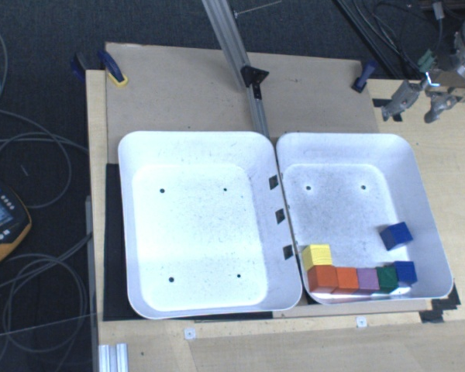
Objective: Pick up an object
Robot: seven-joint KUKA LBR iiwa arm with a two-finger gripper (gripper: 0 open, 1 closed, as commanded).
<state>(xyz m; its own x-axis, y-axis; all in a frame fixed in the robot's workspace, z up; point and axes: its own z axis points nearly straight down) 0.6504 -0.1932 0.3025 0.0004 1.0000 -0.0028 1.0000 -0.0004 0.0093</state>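
Small coloured blocks lie in the right bin (418,169). A blue block (395,235) rests alone near the bin's right wall. Along the front wall runs a row: a yellow block (318,255) behind an orange-red block (322,277), then an orange block (346,278), a purple block (368,278), a green block (387,277) and a second blue block (404,270). My gripper (416,108) hangs at the upper right, beyond the right bin's far corner and well away from the blocks. Its two fingers stand apart with nothing between them.
The left bin (132,208) sits beside the right one, with black clips along the shared wall. A metal pole (232,49) slants over the bench's back. Blue clamps (112,67) hold the board's far corners. Cables lie on the floor at left.
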